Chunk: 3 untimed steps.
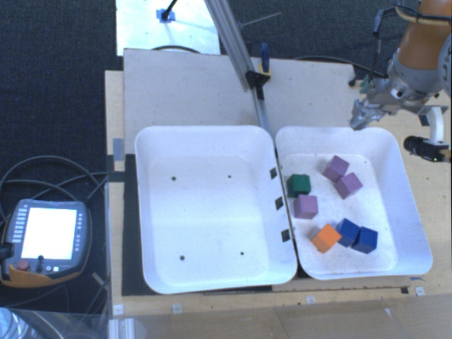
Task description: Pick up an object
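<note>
A tabletop [191, 83] carries two shallow white bins side by side, the left bin [152, 147] bare of blocks and the right bin [402, 182] holding all seven. The grey-and-orange arm [424, 34] reaches in from the right, its claw [360, 116] poised above the right bin's far rim, nothing between its fingers; whether they are spread or pressed together cannot be told at this size. The blocks lie toward the camera and slightly left of the claw. Nearest are two purple blocks [336, 168], touching corner to corner, then a green block [299, 184] and a third purple block [306, 206] by the dividing wall. Farthest are an orange block [325, 238] and two blue blocks [364, 239]. The pick looks not yet begun.
</note>
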Tool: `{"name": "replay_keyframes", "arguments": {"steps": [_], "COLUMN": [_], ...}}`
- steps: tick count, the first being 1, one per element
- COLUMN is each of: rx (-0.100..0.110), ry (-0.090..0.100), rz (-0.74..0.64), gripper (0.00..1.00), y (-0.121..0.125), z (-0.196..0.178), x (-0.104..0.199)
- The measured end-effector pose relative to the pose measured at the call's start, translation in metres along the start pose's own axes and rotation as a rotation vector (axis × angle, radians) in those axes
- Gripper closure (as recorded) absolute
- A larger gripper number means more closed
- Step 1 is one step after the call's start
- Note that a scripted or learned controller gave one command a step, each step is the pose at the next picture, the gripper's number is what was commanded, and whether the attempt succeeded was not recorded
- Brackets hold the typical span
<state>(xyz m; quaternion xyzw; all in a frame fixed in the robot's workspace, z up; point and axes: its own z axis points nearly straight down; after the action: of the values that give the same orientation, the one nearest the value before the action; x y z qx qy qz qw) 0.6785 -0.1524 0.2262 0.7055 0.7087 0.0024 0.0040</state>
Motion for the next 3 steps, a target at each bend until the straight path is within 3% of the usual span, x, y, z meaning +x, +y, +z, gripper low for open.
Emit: {"name": "replay_keyframes", "arguments": {"steps": [3], "rx": [0.010], "ry": [0.005], "rz": [-0.005], "gripper": [1.00], "y": [-0.094], "z": [-0.026], "x": [0.130]}}
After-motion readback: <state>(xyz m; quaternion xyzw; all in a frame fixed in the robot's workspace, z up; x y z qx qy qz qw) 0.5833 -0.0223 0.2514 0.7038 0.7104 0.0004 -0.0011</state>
